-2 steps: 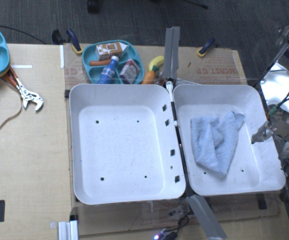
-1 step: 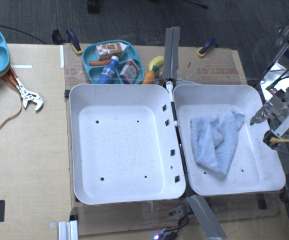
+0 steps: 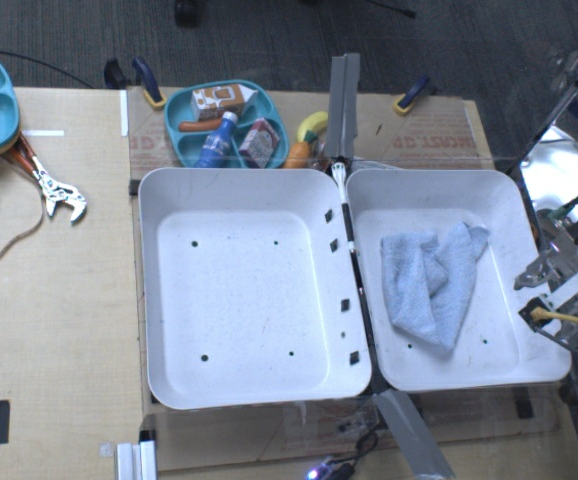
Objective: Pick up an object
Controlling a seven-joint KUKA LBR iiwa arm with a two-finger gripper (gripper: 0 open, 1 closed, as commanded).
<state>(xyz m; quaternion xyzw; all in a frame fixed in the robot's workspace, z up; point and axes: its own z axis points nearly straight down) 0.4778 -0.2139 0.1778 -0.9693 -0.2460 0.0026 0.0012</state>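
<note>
One candidate: a single pale blue-grey towel (image 3: 432, 283) is seen in the right bin (image 3: 509, 193), and it is taken as the thing to be picked.
Towel position: it is found in the middle of the right bin, well apart from the left bin (image 3: 154, 268), with bare white floor left around it on every side.
Direction from gripper: the gripper (image 3: 559, 288) is seen at the right bin's 3 o'clock rim, outside the bin floor; the towel is placed at about 9 o'clock from it, near but not touching.
Long axis: the towel is stretched roughly from 12 o'clock to 6 o'clock, leaning a little toward 5 o'clock at its lower end.
Look of towel: it is crumpled and folded over itself, with raised ridges near the centre and a thinner corner at the lower end.
Fingers: whether they are spread or closed cannot be told, since that part is blurred at the frame's edge.
Judged next need: a reach toward 9 o'clock and downward onto a raised fold is probably called for.
</note>
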